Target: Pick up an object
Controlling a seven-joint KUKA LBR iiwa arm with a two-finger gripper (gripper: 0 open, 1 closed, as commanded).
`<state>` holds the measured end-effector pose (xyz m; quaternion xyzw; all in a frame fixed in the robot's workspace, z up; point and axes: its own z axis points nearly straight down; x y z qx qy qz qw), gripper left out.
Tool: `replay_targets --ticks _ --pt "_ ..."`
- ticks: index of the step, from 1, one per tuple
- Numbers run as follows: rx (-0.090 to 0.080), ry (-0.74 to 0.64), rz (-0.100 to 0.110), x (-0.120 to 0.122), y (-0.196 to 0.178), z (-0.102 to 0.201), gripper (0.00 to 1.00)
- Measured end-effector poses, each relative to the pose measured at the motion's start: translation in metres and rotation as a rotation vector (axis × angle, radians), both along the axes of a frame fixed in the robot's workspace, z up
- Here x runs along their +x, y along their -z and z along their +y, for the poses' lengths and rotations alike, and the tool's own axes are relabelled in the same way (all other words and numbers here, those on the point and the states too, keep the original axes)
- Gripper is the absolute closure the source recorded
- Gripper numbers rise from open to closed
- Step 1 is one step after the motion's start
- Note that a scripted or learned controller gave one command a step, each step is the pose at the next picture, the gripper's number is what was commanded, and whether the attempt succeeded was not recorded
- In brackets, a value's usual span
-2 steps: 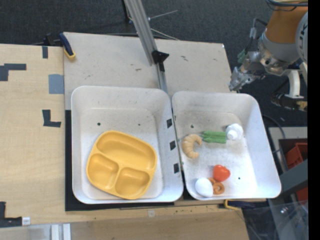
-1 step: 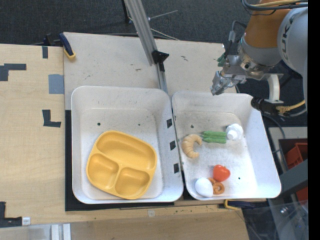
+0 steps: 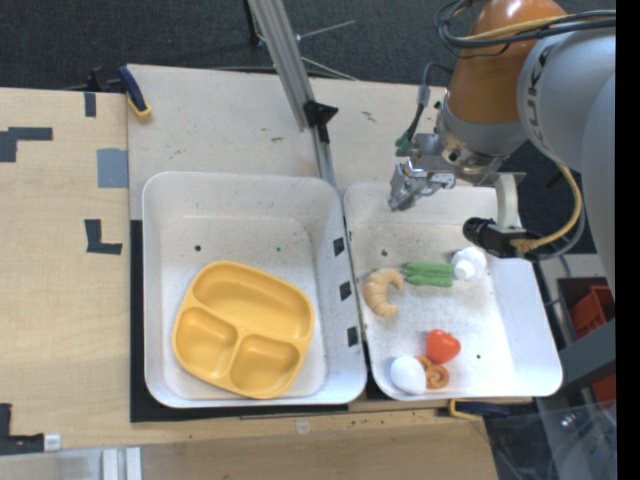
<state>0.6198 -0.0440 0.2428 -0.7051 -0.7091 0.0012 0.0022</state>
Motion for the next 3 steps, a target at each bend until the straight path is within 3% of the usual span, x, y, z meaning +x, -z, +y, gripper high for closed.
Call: replay_targets --ticks 3 --pt "0.000 -0.001 -0.001 -0.046 0.023 0.145 1.00"
